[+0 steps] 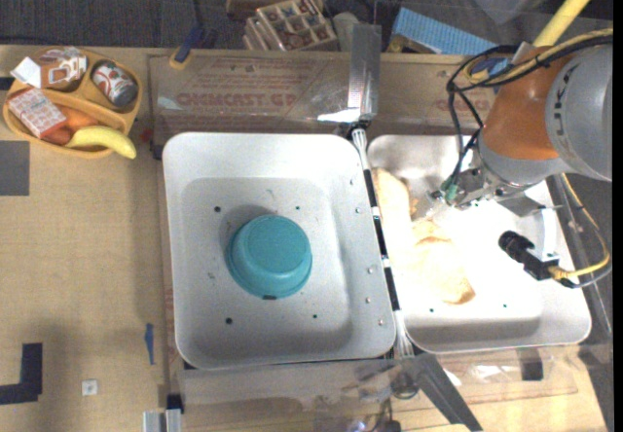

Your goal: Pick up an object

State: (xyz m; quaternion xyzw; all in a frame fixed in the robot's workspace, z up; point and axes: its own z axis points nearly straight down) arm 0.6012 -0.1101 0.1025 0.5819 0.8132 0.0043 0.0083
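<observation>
A teal bowl (271, 255) lies upside down in the middle of the left bin (195, 167). In the right bin (516, 323), under strong glare, lie several pale tan pieces: one by the left wall (391, 195), one in the middle (432, 231) and one nearer the front (454, 290). My gripper (450, 195) hangs low over the back left part of the right bin, just right of the piece by the wall and behind the middle piece. Nothing can be made out in its grasp.
The grey arm with its orange band (526, 124) comes in over the right bin's back right corner, and a black cable fitting (523, 252) hangs over the bin's right side. A yellow tray of toy food (68, 104) sits at the far left. Boxes and clutter stand behind the bench.
</observation>
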